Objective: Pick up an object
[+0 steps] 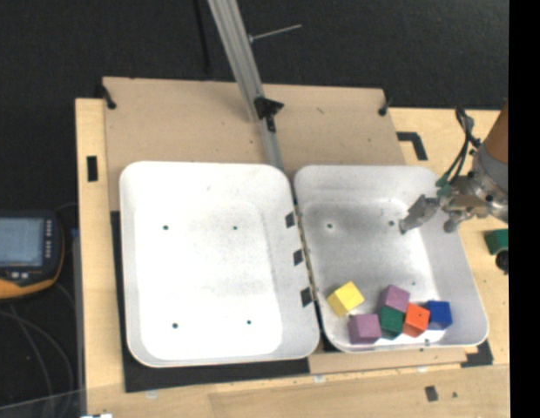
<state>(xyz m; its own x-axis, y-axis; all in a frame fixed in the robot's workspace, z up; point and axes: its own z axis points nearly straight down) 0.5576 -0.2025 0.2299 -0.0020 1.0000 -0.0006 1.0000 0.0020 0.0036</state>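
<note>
hand (424, 209) poised above the upper part of the right bin (367, 190), fingers spread, nothing between them. candidate objects clustered at that bin's lower end: yellow cube (346, 299) set a little apart to the left; two purple cubes (394, 299), green cube (391, 320), orange cube (416, 319) and blue cube (439, 313) packed touching. best target judged to be the yellow cube, with free space on its sides for both fingers. advisable: centre over it, align fingers to flat faces, descend straight, close fully before lifting. left bin (209, 259) not involved.
</note>
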